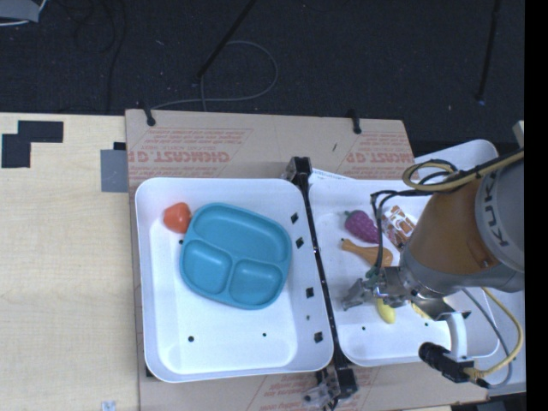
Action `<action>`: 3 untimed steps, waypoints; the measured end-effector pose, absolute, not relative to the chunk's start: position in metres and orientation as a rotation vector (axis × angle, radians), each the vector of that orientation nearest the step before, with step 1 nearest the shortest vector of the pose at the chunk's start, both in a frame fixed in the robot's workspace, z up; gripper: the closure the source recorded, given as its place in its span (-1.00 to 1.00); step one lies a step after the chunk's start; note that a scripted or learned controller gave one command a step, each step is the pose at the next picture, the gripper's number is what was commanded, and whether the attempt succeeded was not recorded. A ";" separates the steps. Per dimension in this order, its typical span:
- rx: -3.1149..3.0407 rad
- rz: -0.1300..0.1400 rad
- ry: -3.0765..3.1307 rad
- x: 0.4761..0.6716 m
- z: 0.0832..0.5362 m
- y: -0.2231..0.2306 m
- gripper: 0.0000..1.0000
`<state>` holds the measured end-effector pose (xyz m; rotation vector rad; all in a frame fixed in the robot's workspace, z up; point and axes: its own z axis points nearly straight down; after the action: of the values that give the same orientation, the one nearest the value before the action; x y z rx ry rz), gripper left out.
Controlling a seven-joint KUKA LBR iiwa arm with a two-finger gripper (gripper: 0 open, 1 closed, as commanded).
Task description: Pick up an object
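Note:
My gripper (366,293) hangs low over the middle of the right bin (360,349), reaching in from the right under the grey arm with its orange band. A small yellow object (387,313) lies just below and to the right of it, partly under the wrist. Above the gripper lie an orange-brown piece (364,249) and a purple bunch of grapes (361,225). A striped packet (398,223) peeks out beside the arm. No object shows held in the gripper.
The left bin (163,332) holds a blue divided plate (235,255) and an orange-red ball (177,217) at its upper left. A black divider (312,264) separates the bins. Cables loop around the arm on the right.

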<state>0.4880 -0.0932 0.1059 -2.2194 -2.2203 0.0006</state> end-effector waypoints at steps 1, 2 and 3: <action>-2.225 -0.013 -2.226 0.493 0.095 -0.092 -1.00; -2.240 -0.013 -2.221 0.494 0.108 -0.096 1.00; -2.220 -0.001 -2.223 0.499 0.167 -0.090 1.00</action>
<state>0.4985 -0.0897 0.1666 -2.2203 -2.2229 -0.0013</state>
